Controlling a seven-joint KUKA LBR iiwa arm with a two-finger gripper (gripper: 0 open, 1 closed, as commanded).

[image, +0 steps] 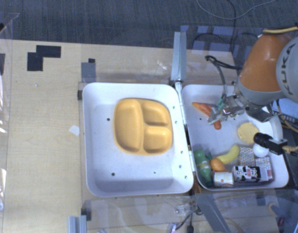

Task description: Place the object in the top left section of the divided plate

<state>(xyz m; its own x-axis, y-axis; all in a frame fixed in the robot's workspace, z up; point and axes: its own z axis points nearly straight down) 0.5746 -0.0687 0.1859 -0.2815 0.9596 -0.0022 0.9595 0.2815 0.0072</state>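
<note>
Carrot (203, 108), the orange tapered piece in the upper left of the right bin (280, 181), looks like the object in play, since the gripper (220, 113) sits right over its lower end, w/ a small reddish-orange tip (217, 125) poking out just below the fingers. Whether the fingers are spread or closed I can't tell, the metal tooling hides the gap, so no claim that anything is held. Judging by look it's a toy veg: prob. light, stiff plastic, smooth and a bit slippery, not fragile. It's narrow and tapers, so a grip across the thicker mid-section should seat better than one near the point, where it could squirt out or pivot. It lies at a slant, so the jaws want to close across its short axis, not along it. Target is the yellow divided plate (141, 125) in the left bin (98, 178), well apart from the carrot; the top left section (131, 123) appears bare. Counts: 2 white bins, 1 plate w/ 3 sections (one big at left, two smaller at right), 1 carrot, 1 banana (227, 155), 1 green item (202, 158), 1 small orange round thing (217, 164), 1 pale yellow disc (247, 131), 1 white can-like item (223, 178), 1 printed carton (247, 174), approx. 1 patterned packet beside it (too small to be sure).
</note>
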